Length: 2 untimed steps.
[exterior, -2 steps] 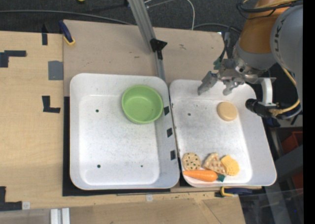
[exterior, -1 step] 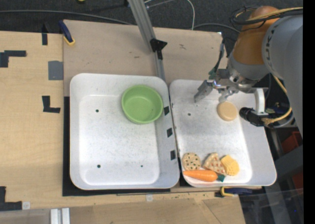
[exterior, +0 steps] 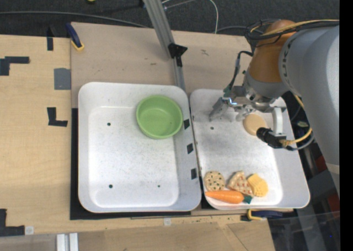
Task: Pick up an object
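My arm reaches in from the right, wrist bent down over the right bin. My claw is open and holds nothing. A tan object lies just beside it.

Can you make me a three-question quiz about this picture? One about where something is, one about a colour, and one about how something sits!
1. Where is the carrot?
A. left bin
B. near edge of the right bin
C. on the floor

2. What colour is the bowl?
A. green
B. red
C. blue

3. How does the bowl sit?
A. upside down
B. on its side
C. upright, opening up

Answers: 1 B, the carrot lies by the cookie along the right bin's front. 2 A, the bowl is light green. 3 C, its hollow inside faces the camera, in the left bin.
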Tool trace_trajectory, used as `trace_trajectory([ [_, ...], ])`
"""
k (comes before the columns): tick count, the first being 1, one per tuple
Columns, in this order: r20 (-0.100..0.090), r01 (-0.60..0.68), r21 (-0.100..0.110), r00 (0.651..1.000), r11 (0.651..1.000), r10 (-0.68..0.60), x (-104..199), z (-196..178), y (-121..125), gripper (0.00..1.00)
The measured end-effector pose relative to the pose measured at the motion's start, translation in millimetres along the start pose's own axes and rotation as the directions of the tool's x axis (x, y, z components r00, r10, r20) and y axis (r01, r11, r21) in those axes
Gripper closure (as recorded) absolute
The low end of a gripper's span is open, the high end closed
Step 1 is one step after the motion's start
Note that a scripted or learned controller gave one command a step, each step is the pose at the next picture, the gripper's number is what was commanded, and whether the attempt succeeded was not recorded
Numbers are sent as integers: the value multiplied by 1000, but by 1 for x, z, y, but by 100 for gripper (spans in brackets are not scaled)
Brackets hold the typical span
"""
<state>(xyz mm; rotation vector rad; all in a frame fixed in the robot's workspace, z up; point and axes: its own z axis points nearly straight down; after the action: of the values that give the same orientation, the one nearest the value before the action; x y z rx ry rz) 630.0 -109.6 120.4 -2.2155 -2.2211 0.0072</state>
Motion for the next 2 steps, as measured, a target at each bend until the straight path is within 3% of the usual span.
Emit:
trace_trajectory([
  [1, 1, 1, -4, 1000, 1000, -1, 0, -13, 1, 100],
  [2, 1, -1, -11, 1000, 1000, 1, 0, -62, 11, 100],
])
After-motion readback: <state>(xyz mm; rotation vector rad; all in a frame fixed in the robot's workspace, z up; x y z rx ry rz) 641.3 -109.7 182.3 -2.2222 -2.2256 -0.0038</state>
